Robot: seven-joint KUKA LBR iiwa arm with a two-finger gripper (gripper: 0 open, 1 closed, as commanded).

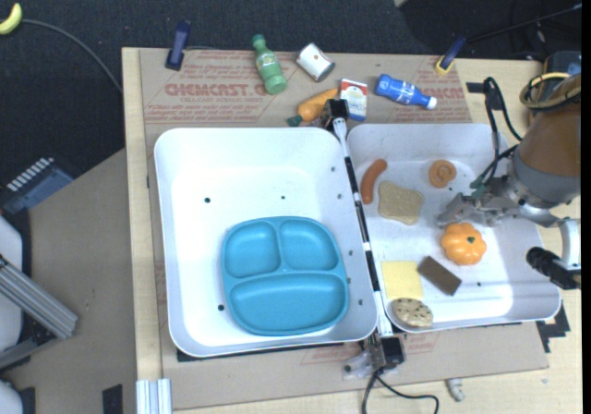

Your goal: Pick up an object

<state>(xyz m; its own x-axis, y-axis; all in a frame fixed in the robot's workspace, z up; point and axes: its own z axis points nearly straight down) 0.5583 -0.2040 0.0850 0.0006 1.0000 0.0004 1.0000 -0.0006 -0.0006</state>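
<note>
The small orange pumpkin [463, 243] sits in the right-hand bin [406, 140], toward the frame's right, round and ribbed with a short green stem on top; being nearly round, it shows no clear long axis. The gripper [459, 211] hangs just above and left of it, its metal parts dark and jumbled against the white floor, so I cannot tell whether it is spread or closed, and it may or may not be touching the pumpkin. The arm's grey body and orange band cover the bin's right wall and run off the frame edge.

Around the pumpkin lie a brown block [439, 275] just below, a yellow cheese slice [401, 280], a cookie [411, 312] at the bottom rim, a bread slice [400, 203], a sausage [371, 179] and an orange disc [442, 173]. The left-hand bin [185, 218] holds a blue divided tray [283, 273].
</note>
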